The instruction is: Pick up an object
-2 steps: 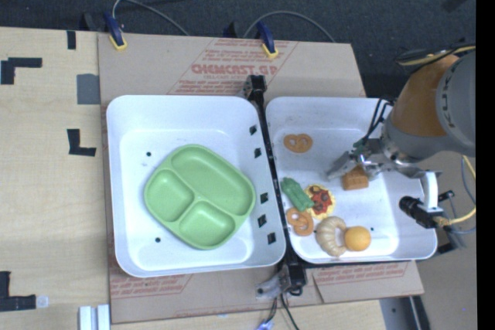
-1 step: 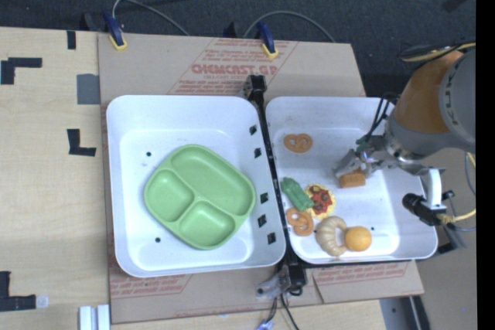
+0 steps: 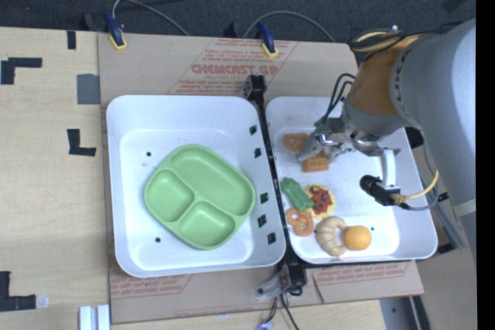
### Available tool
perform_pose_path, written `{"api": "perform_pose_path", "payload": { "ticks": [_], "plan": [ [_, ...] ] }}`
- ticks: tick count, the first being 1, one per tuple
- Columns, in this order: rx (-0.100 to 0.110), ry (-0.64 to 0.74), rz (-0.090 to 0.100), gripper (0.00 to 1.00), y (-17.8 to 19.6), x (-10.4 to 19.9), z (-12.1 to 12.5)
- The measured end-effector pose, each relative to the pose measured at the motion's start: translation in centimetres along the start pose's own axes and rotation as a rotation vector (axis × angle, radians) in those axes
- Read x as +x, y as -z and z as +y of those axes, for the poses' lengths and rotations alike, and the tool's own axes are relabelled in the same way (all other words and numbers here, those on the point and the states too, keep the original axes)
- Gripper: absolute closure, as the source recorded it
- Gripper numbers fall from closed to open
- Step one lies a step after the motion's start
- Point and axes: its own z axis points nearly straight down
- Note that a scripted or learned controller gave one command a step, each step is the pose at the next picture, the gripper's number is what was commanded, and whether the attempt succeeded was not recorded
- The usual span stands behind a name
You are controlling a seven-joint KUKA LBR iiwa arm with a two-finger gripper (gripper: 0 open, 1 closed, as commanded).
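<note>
The gripper [image 3: 321, 147] is lowered over a tan food piece [image 3: 314, 163] in the right bin [image 3: 410, 243]; its opening cannot be told. No lift is yet shown.

Bins: two white bins [image 3: 124, 166] are sitting side by side.
Plate: one green divided plate [image 3: 199, 195] is lying left of the bins' shared wall.
Toy foods: about seven small pieces [image 3: 313, 201] are lying right of that wall.
</note>
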Motion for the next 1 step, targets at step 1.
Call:
{"api": "perform_pose_path", "payload": {
  "ticks": [1],
  "plan": [
    [0.004,-0.001,-0.001,1.0,11.93,6.02,-2.53]
  ]
}}
